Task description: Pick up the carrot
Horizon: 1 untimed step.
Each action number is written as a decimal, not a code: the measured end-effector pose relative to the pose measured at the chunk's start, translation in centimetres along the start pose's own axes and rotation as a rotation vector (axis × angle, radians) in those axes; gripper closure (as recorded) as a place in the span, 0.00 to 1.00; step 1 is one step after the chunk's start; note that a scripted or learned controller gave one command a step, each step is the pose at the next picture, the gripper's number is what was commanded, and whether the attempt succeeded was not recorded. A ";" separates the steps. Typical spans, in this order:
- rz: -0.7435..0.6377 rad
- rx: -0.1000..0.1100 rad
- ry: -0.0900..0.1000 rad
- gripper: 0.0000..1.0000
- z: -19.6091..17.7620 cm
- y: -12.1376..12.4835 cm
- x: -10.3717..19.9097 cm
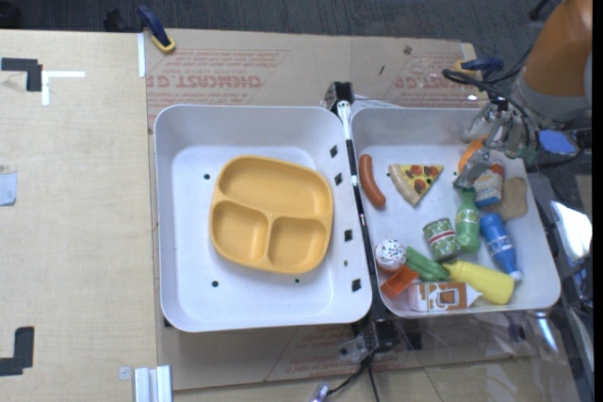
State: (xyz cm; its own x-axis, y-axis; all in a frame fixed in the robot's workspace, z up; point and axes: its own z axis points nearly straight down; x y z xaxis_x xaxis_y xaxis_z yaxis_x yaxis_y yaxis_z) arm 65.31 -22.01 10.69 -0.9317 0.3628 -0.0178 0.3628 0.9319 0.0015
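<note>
Meanwhile, the gripper hovers over the right bin's far right corner — jaw state unreadable — beside the carrot, a light, stiff, slick toy best pinched mid-body.

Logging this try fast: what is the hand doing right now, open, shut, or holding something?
Hand: over the far right corner of the right bin, at the carrot; whether it is open, shut or gripping cannot be told.

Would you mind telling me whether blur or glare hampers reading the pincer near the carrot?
Camera view: lighting is even and soft, no harsh glare on the bins; the pincer is slightly blurred and cluttered, so the carrot beside it shows as a small orange patch.
</note>
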 end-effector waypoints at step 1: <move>-0.002 0.000 -0.009 1.00 -1.2 0.1 -0.2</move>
State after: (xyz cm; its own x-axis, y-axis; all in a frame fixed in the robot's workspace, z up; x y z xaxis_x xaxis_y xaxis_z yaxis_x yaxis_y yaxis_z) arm 65.55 -22.01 11.89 -0.9323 0.3607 -0.0270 0.3608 0.9327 0.0016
